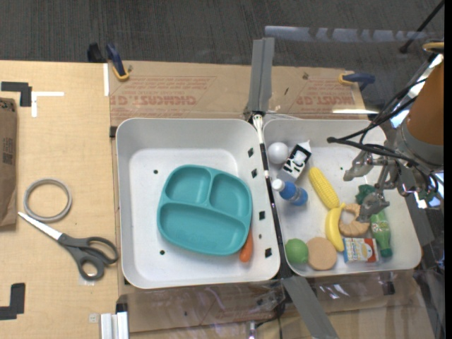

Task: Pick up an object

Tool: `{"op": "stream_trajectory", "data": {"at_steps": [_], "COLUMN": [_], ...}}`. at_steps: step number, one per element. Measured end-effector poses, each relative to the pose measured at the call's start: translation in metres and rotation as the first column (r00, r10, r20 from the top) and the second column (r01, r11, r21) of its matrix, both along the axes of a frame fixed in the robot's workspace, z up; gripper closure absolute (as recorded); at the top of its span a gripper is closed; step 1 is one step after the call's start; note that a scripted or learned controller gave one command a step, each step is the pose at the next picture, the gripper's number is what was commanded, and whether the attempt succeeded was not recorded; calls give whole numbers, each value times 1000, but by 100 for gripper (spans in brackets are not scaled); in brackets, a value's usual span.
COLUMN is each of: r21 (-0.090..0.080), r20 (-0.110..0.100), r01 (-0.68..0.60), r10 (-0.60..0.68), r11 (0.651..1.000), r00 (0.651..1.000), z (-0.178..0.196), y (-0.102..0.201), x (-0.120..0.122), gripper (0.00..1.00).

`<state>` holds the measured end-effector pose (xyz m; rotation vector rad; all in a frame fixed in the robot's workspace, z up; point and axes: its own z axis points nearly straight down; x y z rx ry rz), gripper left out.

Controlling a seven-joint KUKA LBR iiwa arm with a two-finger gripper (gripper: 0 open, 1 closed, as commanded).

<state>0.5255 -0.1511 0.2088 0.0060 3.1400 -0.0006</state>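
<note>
Smooth white plastic for both bins (134,189), slightly glossy. Matt teal plastic for the divided plate (205,210). Glossy yellow plastic on the toy corn (323,187) and banana (332,229). Bare shiny metal at the gripper (373,205). Brown cardboard (176,94) beneath, dull and printed. Steel-bladed scissors (70,242) with grey plastic handles on pale wood-look bench (56,147).

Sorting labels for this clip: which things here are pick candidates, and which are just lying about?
Job:
end effector
corn cob
banana
green ball
blue bottle
teal tray
carrot

Lying about:
scissors
tape roll
clamps
</note>
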Motion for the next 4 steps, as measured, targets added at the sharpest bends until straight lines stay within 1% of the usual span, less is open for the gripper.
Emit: {"op": "stream_trajectory", "data": {"at_steps": [1,2,3,4], "r21": [-2,0,-1,-1], "r20": [7,4,5,4], "r01": [-131,-60,-63,-63], "r10": [131,60,63,63], "r11": [991,998,998,998], "r00": [991,998,998,998], "z": [-100,-114,-105,-105], "y": [11,36,37,37], "x": [19,-21,-20,-20], "gripper": [0,0,100,0]}}
